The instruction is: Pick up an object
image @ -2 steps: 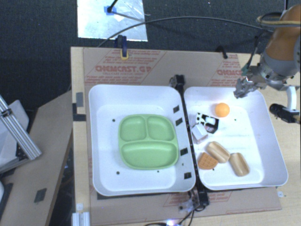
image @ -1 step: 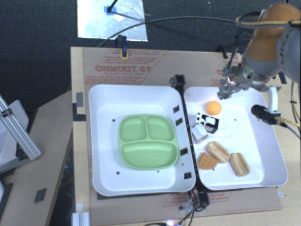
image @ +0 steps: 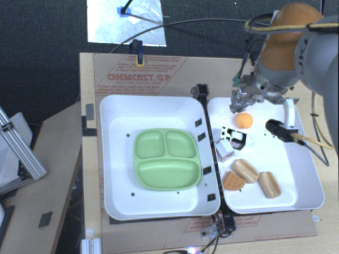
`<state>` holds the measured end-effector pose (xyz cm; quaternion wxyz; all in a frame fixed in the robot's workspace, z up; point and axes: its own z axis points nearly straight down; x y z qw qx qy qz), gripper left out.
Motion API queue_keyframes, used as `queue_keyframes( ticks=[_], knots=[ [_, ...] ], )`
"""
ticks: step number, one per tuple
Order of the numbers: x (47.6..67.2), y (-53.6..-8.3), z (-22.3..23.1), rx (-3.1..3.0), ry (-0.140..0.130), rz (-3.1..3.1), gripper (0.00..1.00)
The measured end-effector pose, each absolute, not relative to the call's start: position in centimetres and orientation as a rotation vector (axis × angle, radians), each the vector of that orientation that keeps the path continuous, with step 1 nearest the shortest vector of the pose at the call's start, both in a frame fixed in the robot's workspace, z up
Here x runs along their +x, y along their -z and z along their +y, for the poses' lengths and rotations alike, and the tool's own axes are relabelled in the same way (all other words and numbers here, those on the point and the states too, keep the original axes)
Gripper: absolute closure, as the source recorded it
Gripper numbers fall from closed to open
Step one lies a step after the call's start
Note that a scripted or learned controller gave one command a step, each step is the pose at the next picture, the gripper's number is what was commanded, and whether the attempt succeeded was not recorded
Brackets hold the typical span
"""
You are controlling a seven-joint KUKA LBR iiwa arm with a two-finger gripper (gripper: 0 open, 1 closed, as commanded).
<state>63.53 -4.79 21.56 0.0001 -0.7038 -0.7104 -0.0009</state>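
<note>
Fingers (image: 237,106) hang just above orange ball (image: 244,120); cannot tell if released or clenched. Drop straight down over ball, squeeze slow, ball rolls easy.

arm (image: 318,52): grey casing, rounded
band (image: 288,33): orange, bulbous, above wrist
cables (image: 259,23): dark, looped beside band

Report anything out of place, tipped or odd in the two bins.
Nothing looks spilled or broken. The green divided plate lies flat in the left bin; the orange ball, bread-like pieces and black-and-white object lie loosely scattered in the right bin.
</note>
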Motion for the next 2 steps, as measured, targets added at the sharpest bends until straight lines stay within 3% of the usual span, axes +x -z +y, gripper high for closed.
queue_keyframes(
  ticks=[2],
  knots=[
    [65.8,-22.7,6.9,-2.210,0.007,-2.234,1.00]
  ],
)
